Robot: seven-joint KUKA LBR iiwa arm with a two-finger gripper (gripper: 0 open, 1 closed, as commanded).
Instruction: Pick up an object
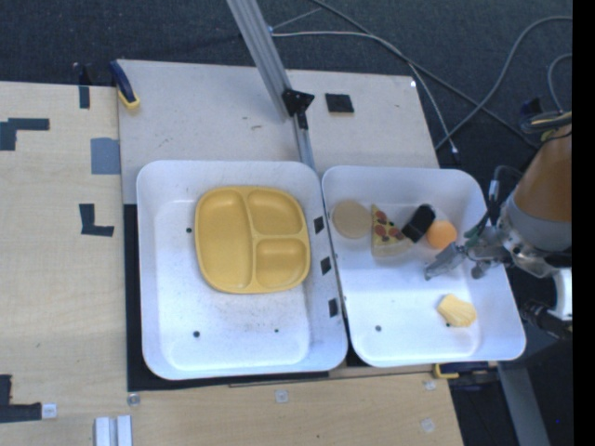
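Two white bins on counter: left bin with yellow divided plate; right bin with tan disc, pizza slice, black object, orange ball, yellow block. Gripper low over right bin's right side, just near of ball, touching nothing; jaws' state not discernible.

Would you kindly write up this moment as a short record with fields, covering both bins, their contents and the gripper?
left bin: shallow white bin holding a yellow three-compartment plastic tray
right bin: shallow white bin
right bin contents: tan round disc, pizza-slice toy, black oblong block, orange ball, pale yellow chunk
gripper: two-finger gripper above the right bin's right side, just below the orange ball
held: nothing seen between its fingers
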